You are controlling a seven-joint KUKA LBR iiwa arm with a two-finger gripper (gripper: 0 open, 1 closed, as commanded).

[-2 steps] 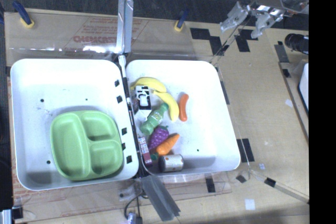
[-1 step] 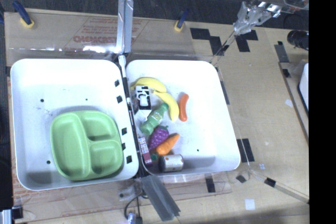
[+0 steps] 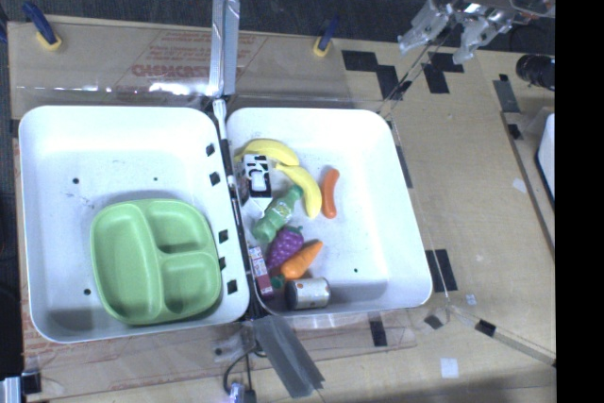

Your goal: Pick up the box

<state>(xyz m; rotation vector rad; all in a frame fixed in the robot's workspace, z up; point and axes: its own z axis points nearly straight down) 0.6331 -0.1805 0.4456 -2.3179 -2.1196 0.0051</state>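
The box is small, black and white, and lies in the right bin close to its left wall, just under the banana. My gripper hangs high at the upper right, above the bench and beyond the right bin's far right corner, well away from the box. Its two fingers are spread apart, open, with nothing between them.
Crowded around the box are a green bottle, purple grapes, an orange carrot, a metal can and an orange sausage-shaped toy. A green divided plate lies in the left bin.
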